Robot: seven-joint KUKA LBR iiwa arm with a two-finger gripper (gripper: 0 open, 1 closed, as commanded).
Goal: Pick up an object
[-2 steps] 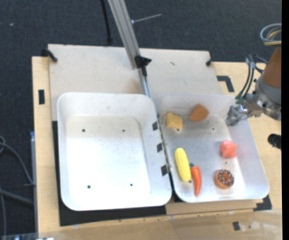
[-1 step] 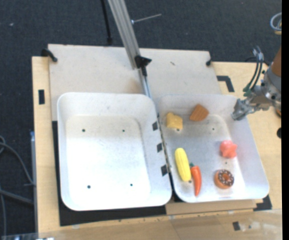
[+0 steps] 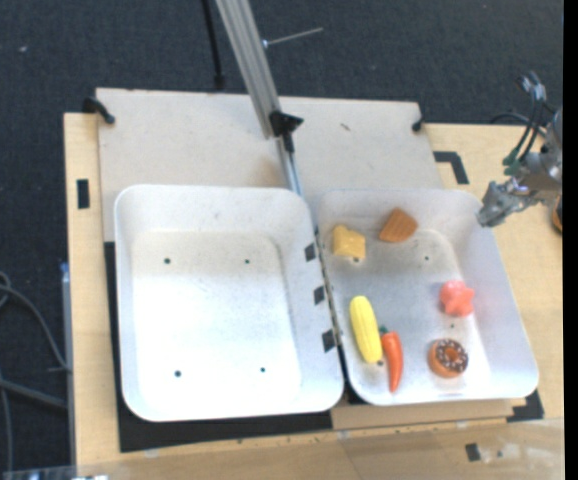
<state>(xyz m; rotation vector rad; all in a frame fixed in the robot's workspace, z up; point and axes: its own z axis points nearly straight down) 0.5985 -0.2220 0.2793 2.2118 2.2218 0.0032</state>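
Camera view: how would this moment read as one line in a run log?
stage: pre-grasp | gripper: above right bin's far right rim | right bin: yellow corn cob, orange carrot, pink lump | held: nothing seen

Arm cut off at right edge

The gripper (image 3: 497, 206) is small and blurred; the arm behind it runs out of frame.

— Colour of the pincer (image 3: 497, 206)?
— Pale grey metal, dull sheen, blocky and small, with a darker shadowed underside.
— Anything above it?
— A boxy grey wrist piece (image 3: 541, 168), lighter on its top face.
— Cables?
— Thin dark ones (image 3: 525, 133), with a hint of green, looping up toward twelve o'clock to a small pale fitting.
— Markings or screws?
— Too blurred to tell.
— Other colours?
— A brownish-orange sliver at three o'clock of the wrist piece.
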